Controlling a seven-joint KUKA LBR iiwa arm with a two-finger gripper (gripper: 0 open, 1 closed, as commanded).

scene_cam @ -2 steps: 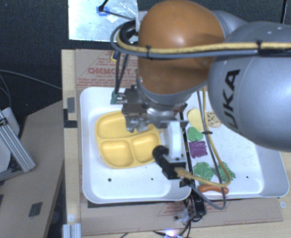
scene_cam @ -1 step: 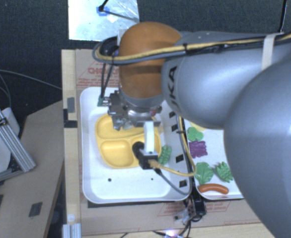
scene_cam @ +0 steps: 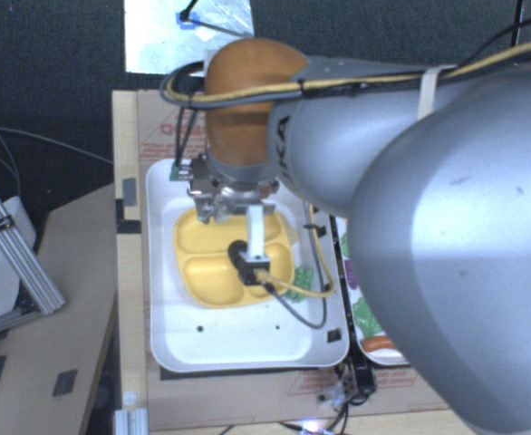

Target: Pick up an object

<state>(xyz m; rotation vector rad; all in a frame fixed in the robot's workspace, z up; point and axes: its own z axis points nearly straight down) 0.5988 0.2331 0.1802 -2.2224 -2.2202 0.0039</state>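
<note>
The big grey arm comes in from the right and covers much of the bench, its orange band standing just above the wrist. The gripper hangs low over the left white bin, at the far end of it. It is right above the far edge of a yellow dish. From where I stand I cannot tell whether the hand is open or closed, nor whether it touches the dish. The dish has rounded compartments and lies flat in the far half of that bin, a little to the left of its middle; the near half of the bin floor is bare white. A small green thing sits just beside the dish's right edge, too small to make out. The right bin is mostly hidden under the arm. Along the strip of it that shows, I see patches of green and purple and a bit of orange, and I cannot tell what they are. Both bins rest on a brown cardboard-coloured board.
</note>
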